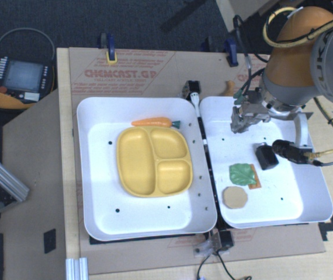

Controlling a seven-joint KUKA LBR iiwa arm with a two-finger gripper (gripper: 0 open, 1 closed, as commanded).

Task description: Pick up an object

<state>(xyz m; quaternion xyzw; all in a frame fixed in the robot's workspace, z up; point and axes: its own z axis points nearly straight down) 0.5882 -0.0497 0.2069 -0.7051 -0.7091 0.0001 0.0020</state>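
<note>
In the camera view, two shallow white plastic bins are seen side by side on a brown board-covered bench [79,238]. In the left bin [96,174], a yellow three-compartment plastic tray [153,160] is laid near the middle, and a slender orange toy carrot with a green tip [152,122] is placed just beyond the tray's far edge, close to it.

In the right bin [307,206], three small things are gathered toward the near half. A green crumpled leaf-like piece on a thin orange-edged card [243,174] is found in the middle, and a round tan cookie-shaped disc [235,198] is set just in front of it, near or touching its near edge. A small black block [266,156] is seen just to the right of the green piece, beside a black fitting from which a yellow cable runs off to the right.

The grey arm with its orange band [292,45] is brought in from the upper right, and the two-finger metal gripper [243,120] is held over the far left part of the right bin, well apart from the three small things. Nothing is seen between its fingers; whether they are spread or closed cannot be told from this slant.
</note>
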